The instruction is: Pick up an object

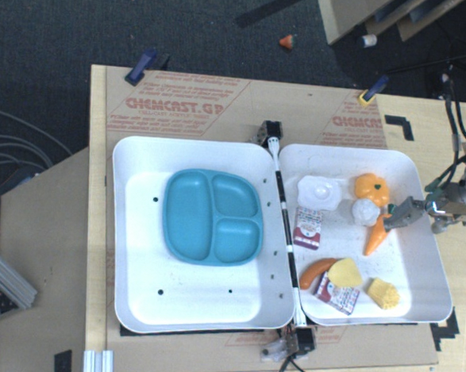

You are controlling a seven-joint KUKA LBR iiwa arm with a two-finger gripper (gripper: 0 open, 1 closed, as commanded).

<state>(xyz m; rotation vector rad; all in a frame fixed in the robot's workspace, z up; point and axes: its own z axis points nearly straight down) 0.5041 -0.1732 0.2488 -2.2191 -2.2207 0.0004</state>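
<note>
The gripper (406, 211), jaw state impossible to tell, hung at the right bin's (426, 270) edge; the carrot (375, 237) lay just left, slanting down-left

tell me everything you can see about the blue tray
The blue tray is a light blue, smooth, plastic-looking plate with rounded corners and three compartments: one large on the left, two smaller on the right. It lies flat, slightly turned, in the middle of the left bin, resting on the bin's floor. All its compartments look bare, and nothing else touches it.
</note>
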